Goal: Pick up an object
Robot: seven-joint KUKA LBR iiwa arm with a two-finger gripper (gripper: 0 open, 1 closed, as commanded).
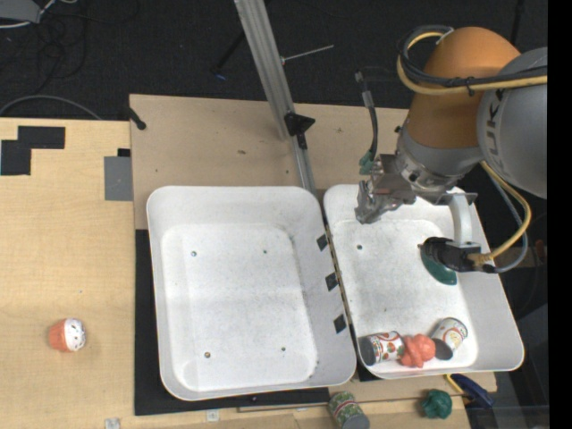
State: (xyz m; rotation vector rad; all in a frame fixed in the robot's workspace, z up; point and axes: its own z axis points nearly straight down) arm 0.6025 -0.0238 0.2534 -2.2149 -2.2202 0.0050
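The gripper (371,206) hovers over the right bin's (393,266) far edge; whether it grips anything cannot be told. Two cans (384,347) flank a red toy (416,350) at the near edge.

No wording, brand or number can be read anywhere on the bench. A can (383,347) lying at the near edge of the right bin (500,315) wears a red and white printed label, and a second can (449,336) to its right carries one too, but the print is too small to make out.
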